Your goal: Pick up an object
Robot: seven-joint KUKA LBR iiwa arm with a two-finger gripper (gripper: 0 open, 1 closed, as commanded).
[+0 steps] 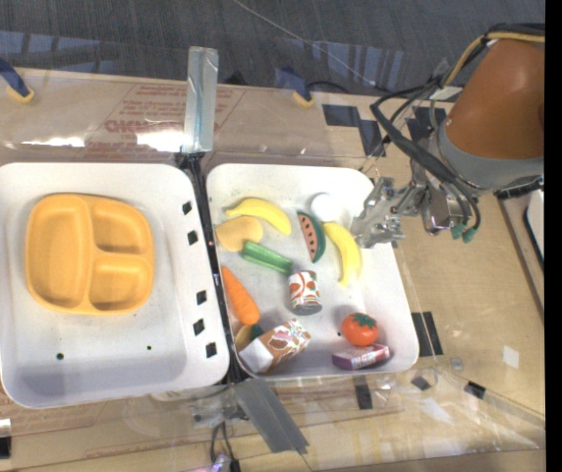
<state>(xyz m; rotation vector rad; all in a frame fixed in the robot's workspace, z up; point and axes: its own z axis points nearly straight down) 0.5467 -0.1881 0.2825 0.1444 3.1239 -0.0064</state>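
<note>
I see the gripper at the right bin's far right rim, just beside a banana — whether its fingers are apart or together I cannot tell. Also in that bin: another banana, a watermelon slice, a carrot and a tomato. The left bin holds an orange tray.

Reaches in from the right, grey arm with orange band bent low, cables looped around the wrist. Carries the metal pincer at its tip, pointing leftward and slightly downward.
</note>
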